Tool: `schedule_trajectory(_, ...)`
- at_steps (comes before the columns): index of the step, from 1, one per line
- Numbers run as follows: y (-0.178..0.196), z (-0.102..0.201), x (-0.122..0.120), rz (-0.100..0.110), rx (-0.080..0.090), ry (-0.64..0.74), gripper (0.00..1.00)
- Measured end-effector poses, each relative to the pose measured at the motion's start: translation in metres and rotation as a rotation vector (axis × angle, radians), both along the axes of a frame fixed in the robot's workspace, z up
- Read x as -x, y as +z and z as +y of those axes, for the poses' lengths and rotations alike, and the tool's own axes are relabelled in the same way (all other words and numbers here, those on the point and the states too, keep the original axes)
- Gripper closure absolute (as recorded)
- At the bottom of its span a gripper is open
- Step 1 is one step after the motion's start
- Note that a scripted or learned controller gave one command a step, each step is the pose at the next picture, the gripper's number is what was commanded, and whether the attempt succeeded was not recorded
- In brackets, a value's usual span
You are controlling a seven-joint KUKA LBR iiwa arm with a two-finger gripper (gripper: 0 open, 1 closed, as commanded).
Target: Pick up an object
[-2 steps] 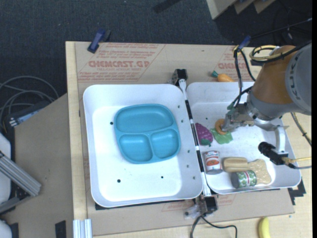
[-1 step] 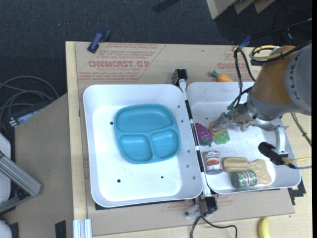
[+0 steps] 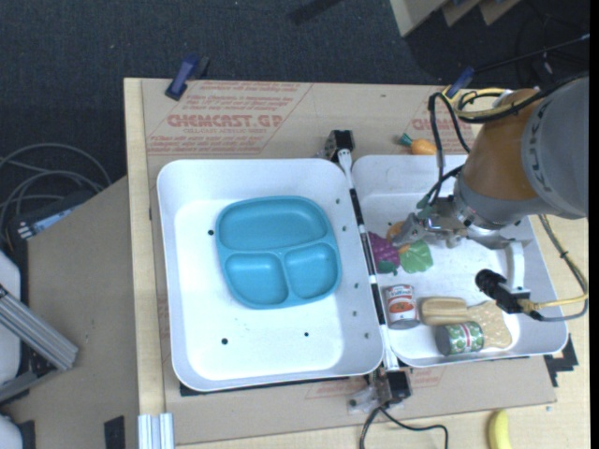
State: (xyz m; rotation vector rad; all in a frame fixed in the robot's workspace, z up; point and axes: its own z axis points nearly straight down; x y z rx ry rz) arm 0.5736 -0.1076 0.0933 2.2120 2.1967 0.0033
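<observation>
1. I am watching the arm (image 3: 524,148) reaching in from the right, bending low over the right bin (image 3: 412,171).
2. Its pincer (image 3: 415,230) is hovering just above a green object (image 3: 417,256); I cannot tell its state.
3. A blue divided tray (image 3: 278,250) is lying in the left bin (image 3: 187,251).

The blue divided plastic tray (image 3: 278,251) looked smooth and softly glossy. Both shallow white plastic bins (image 3: 187,204) shone a little. The small red-labelled metal can (image 3: 400,304) glinted; the brown cardboard sheet (image 3: 234,115) beneath lay matt.
</observation>
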Motion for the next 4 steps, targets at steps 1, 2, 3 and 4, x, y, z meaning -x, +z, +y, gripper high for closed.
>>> schedule_trajectory(1,-0.009,-0.038,0.095,0.021,-0.015,0.005,0.00)
schedule_trajectory(2,0.001,-0.037,0.094,0.017,-0.015,0.005,1.00)
schedule_trajectory(3,0.021,-0.016,0.054,0.017,-0.016,0.009,1.00)
schedule_trajectory(4,0.021,-0.016,0.054,0.018,-0.015,0.007,0.00)
